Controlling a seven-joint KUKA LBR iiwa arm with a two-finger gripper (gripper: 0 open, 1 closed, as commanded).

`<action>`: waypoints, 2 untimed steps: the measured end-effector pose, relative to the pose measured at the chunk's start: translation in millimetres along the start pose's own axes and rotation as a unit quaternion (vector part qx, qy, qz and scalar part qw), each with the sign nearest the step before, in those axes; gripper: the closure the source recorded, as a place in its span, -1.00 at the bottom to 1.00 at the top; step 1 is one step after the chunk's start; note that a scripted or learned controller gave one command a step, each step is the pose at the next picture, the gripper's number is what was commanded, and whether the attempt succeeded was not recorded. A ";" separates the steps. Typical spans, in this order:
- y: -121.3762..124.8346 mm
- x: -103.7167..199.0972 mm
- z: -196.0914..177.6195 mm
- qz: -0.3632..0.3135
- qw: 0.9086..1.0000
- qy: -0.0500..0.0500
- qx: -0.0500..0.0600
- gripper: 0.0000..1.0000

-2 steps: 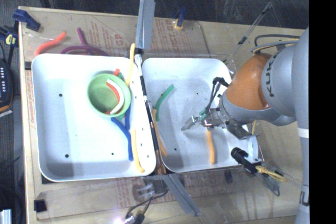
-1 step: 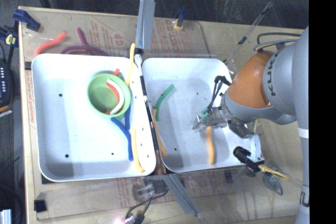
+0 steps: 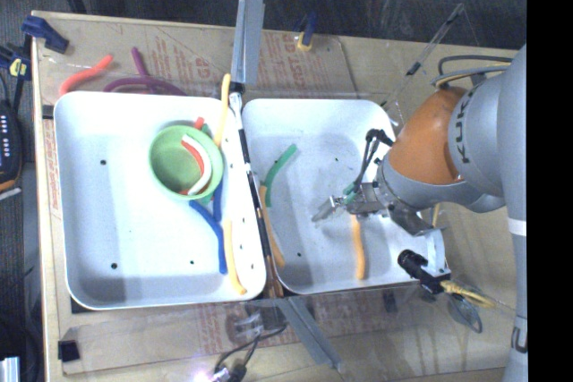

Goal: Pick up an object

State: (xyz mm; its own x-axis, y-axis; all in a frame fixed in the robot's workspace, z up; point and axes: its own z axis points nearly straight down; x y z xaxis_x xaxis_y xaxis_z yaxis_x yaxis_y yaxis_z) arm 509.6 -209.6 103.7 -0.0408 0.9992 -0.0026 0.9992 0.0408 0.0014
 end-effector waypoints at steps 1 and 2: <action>-24.5 1.2 6.4 -0.018 1.000 -0.002 -0.008 -1.00; -25.4 0.7 -2.4 -0.021 1.000 -0.002 -0.005 1.00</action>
State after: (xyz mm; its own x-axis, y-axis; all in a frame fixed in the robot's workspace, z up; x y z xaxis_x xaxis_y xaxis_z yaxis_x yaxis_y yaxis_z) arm 484.2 -209.9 106.1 -0.0832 0.9965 -0.0068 0.9965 0.0832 0.0110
